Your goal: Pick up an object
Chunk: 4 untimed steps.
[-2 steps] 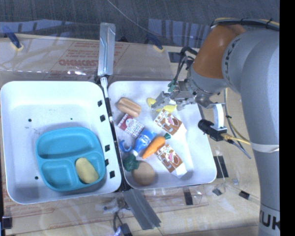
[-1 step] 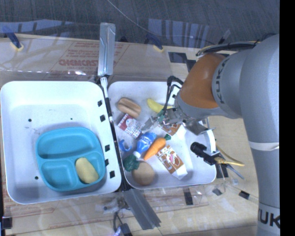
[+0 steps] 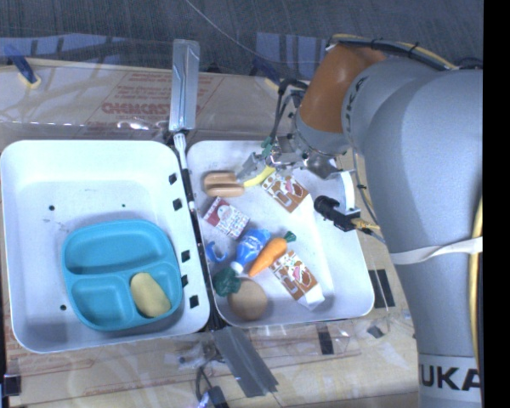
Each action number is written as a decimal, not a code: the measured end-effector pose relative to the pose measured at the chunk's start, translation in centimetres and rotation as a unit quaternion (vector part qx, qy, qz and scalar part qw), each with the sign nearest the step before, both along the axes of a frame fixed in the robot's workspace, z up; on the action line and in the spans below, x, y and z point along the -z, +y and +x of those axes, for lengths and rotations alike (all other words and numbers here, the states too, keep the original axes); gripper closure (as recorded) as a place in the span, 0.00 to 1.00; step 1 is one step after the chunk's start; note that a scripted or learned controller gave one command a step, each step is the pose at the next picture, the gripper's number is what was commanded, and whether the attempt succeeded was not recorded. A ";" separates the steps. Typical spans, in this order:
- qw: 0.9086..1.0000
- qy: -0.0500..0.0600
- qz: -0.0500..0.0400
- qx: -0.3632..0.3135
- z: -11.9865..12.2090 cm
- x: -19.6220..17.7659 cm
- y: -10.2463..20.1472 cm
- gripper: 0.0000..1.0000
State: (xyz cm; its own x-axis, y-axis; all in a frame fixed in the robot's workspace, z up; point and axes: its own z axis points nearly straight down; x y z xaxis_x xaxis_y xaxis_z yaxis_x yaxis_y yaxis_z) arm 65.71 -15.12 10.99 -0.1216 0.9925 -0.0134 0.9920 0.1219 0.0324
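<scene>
The right bin (image 3: pixel 344 291) holds several items: a hot-dog bun (image 3: pixel 223 183), a yellow banana (image 3: pixel 257 176), a small brown-and-white carton (image 3: pixel 286 191), a red-and-white carton (image 3: pixel 226 219), a blue bottle (image 3: pixel 250 246), an orange carrot (image 3: pixel 268 256), another carton (image 3: pixel 297 280), and a brown potato (image 3: pixel 248 301). My gripper (image 3: pixel 270 155) hangs low over the bin's far end, just above the banana and beside the bun. The wrist hides what lies directly under it.
The left bin (image 3: pixel 34 168) bears a blue divided tray (image 3: pixel 110 262) with a yellow lemon-like item (image 3: pixel 150 295) in one compartment. A metal divider (image 3: pixel 184 83) runs between the bins. The grey arm (image 3: pixel 416 143) covers the bench's right side.
</scene>
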 end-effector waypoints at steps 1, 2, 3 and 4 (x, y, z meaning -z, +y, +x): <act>0.999 -0.001 0.000 0.042 0.9 -0.1 2.3 0.00; 1.000 0.000 -0.001 0.000 0.9 -0.1 2.8 0.00; 1.000 0.016 0.004 -0.022 0.1 1.6 4.3 0.00; 1.000 0.016 0.004 -0.024 0.1 0.5 4.3 1.00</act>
